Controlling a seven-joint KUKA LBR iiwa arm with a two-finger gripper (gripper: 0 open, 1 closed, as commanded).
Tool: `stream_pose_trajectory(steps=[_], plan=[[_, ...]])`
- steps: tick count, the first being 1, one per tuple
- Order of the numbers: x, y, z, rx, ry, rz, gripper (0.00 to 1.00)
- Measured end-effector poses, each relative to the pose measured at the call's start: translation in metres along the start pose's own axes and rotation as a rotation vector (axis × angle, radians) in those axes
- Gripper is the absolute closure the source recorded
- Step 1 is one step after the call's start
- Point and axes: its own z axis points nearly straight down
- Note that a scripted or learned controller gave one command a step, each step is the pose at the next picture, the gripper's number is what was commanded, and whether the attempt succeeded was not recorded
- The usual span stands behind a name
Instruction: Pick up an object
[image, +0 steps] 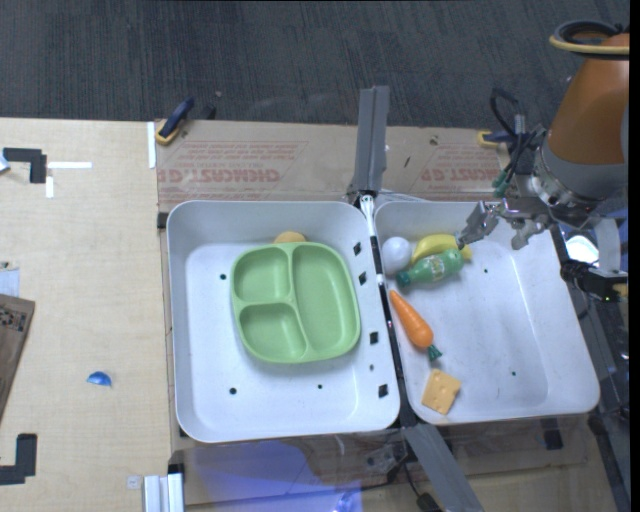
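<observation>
The gripper (497, 226) hangs over the right white plastic bin's (540, 395) far edge, its metal fingers (478, 224) spread apart, holding nothing, beside the green plastic bottle (432, 268).

Divided plate (296, 301) in left bin (190, 330), bottle (432, 268), carrot (411, 319), cheese (441, 392) in right bin (540, 370)

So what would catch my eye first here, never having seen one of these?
Probably the green divided plate lying in the left bin. Next, the toy food in the right bin: a carrot, a green bottle, a banana and a cheese wedge. The gripper hovers at that bin's far side.
</observation>
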Motion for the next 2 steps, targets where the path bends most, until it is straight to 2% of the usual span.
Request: stream_pose_trajectory(steps=[1,2], plan=[[0.01,0.05,0.107,-0.001,0.0,0.032,0.0],[0.018,0.068,0.122,-0.035,-0.013,-0.123,0.0]])
